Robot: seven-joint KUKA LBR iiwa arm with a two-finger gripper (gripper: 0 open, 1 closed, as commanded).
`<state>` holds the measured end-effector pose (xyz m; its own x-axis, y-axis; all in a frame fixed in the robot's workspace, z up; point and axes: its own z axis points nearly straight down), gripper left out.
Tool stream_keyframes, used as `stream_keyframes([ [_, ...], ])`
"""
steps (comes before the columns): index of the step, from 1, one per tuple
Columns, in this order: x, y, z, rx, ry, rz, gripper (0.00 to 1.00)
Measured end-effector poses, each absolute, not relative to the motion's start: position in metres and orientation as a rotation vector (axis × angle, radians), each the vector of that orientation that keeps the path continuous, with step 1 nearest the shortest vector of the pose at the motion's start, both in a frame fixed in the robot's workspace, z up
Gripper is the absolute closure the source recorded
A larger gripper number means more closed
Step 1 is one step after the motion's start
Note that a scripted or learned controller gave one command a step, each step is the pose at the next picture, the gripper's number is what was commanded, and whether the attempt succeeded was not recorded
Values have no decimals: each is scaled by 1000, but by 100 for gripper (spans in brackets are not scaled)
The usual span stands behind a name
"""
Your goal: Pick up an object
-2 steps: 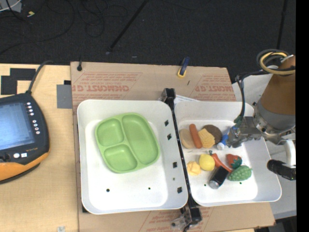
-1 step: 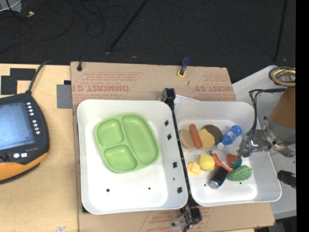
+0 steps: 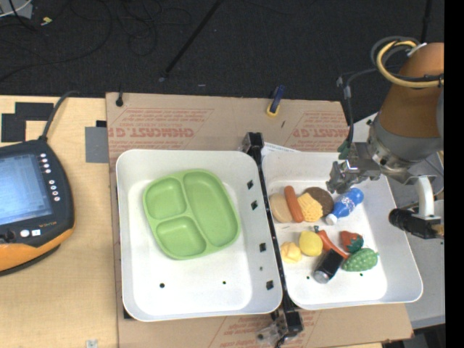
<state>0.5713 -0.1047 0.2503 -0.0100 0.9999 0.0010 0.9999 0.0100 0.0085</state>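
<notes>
End effector (image 3: 346, 171) poised over right bin (image 3: 406, 281), finger state unclear from above. Just below it: blue-white bottle (image 3: 346, 204), prob. light, stiff, slick; best gripped across mid-body. Further out: 1 hot dog (image 3: 293, 203), 1 corn cob (image 3: 311, 209), 1 lemon (image 3: 311, 243), 1 black cylinder (image 3: 327, 265), 1 green veg (image 3: 360, 259). Far left, in other bin: 1 green tray (image 3: 190, 213).

A robot lab: a control tablet (image 3: 29, 201) lies on the bench (image 3: 80, 296), loose cables (image 3: 109, 20) trail behind, and cardboard (image 3: 188, 122) underlies two bins (image 3: 138, 281).
</notes>
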Motion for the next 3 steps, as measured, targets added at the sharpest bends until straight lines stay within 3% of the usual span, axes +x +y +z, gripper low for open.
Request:
stream_keyframes([
  [1,609,-98,247,2220,2223,1,100],
  [2,565,-27,266,2219,2232,-1,100],
  [3,532,-11,348,2218,2222,6,100],
])
